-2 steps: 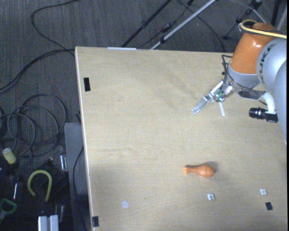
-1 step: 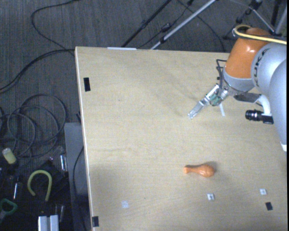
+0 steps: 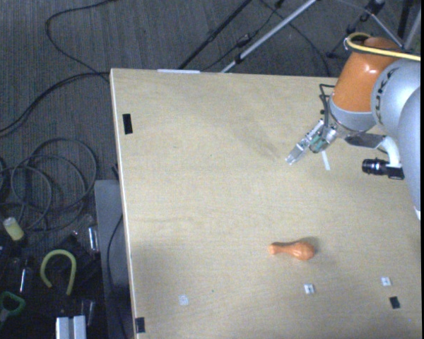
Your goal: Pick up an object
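An orange, pear-shaped object (image 3: pixel 294 249) with a narrow neck pointing left lies on the pale wooden bench top (image 3: pixel 212 189), in the lower right part. My gripper (image 3: pixel 309 159) hangs above the bench at the right, well beyond the object and apart from it. Its two fingers are spread, one light finger (image 3: pixel 295 154) pointing down-left, and nothing sits between them. The orange band of the arm (image 3: pixel 360 80) is just above the wrist.
A black tag (image 3: pixel 127 123) sits near the bench's left edge. Small square markers (image 3: pixel 309 288) dot the front right. Cables and tools (image 3: pixel 49 189) lie on the floor to the left; stand legs (image 3: pixel 283 20) cross the floor behind the bench.
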`<act>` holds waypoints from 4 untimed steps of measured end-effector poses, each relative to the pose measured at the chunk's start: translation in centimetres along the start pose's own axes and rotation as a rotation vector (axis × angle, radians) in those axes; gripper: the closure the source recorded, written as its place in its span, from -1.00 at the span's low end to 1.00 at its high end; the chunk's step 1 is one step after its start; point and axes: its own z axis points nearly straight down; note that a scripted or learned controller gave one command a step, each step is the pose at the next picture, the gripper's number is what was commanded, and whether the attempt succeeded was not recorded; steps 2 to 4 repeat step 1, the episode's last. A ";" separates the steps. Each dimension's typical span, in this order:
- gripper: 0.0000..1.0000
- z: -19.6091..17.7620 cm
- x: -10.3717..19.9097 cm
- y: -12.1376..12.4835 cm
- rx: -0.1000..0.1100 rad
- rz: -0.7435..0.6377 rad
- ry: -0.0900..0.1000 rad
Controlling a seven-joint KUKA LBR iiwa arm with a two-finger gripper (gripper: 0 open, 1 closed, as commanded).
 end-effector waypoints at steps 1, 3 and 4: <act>1.00 -6.2 3.3 2.5 0.000 0.031 0.002; 1.00 -6.2 3.3 2.5 0.000 0.031 0.002; 1.00 -6.2 3.3 2.5 0.000 0.031 0.002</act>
